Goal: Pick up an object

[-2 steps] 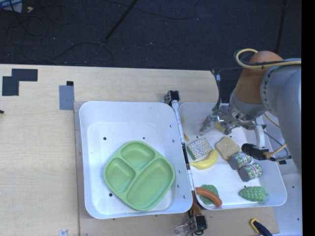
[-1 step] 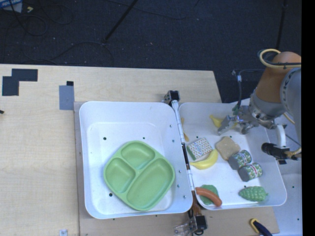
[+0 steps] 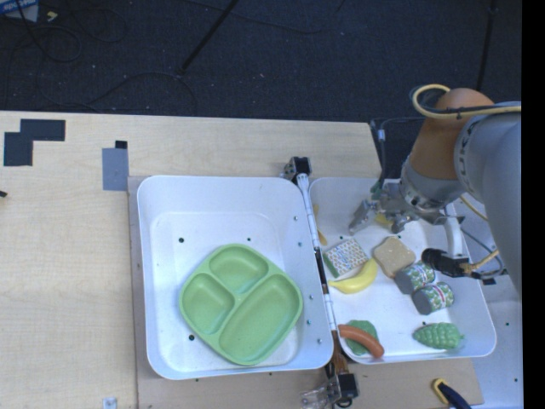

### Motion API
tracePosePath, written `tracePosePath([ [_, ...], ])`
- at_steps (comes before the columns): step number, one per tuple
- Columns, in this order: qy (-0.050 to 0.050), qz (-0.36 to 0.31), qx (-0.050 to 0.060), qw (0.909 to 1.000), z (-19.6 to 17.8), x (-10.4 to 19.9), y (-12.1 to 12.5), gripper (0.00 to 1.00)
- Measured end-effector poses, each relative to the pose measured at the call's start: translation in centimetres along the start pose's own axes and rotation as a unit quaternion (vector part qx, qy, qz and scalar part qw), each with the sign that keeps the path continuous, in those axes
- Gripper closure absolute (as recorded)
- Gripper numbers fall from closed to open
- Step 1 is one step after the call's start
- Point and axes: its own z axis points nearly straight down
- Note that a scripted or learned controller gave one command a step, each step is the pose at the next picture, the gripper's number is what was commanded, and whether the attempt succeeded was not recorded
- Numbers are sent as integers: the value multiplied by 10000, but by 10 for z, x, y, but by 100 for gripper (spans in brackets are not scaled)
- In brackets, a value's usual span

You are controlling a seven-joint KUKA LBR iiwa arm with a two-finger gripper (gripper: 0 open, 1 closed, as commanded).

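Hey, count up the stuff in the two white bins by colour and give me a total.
Green: 3, the divided plate, grape bunch, leafy piece
Yellow: 1, banana
Tan: 1, bread slice
Orange-red: 1, sausage
Patterned: 3, checkered square, two cans
Total: 9

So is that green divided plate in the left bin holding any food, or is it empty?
Empty. The green divided plate lies flat in the left bin, and all three of its compartments show bare green.
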Motion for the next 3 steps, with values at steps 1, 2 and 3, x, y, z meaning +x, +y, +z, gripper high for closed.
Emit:
tracePosePath([
  [1, -5, 8, -3, 10000, 0, -60, -1, 0],
  [2, 0, 1, 1, 10000, 0, -7, 0, 0],
  [3, 0, 3, 1, 10000, 0, 2, 0, 0],
])
